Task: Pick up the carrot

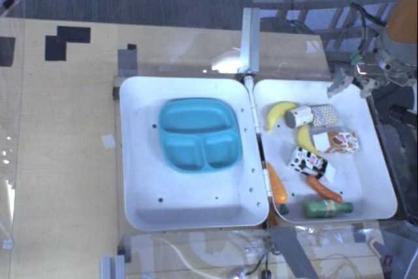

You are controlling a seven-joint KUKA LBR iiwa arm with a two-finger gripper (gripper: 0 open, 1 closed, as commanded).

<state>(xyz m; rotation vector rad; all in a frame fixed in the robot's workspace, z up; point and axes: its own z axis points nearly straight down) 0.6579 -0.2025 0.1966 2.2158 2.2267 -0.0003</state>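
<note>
Two orange carrot-like pieces lie in the right bin (pixel 385 160). One carrot (pixel 278 187) rests along the bin's left wall, its dark tip toward the front. A second, redder carrot (pixel 324 189) lies slanted near the front, just above a green bottle (pixel 327 208). My gripper (pixel 353 85) hangs over the bin's far right corner, well away from both carrots. It is open with nothing between its fingers.
The right bin also holds two yellow bananas (pixel 281 113), a small can (pixel 300 117), a patterned packet (pixel 324 115), a brown and white packet (pixel 339 142) and a black and white carton (pixel 308 162). A blue divided plate (pixel 198 134) sits in the left bin (pixel 140 160).
</note>
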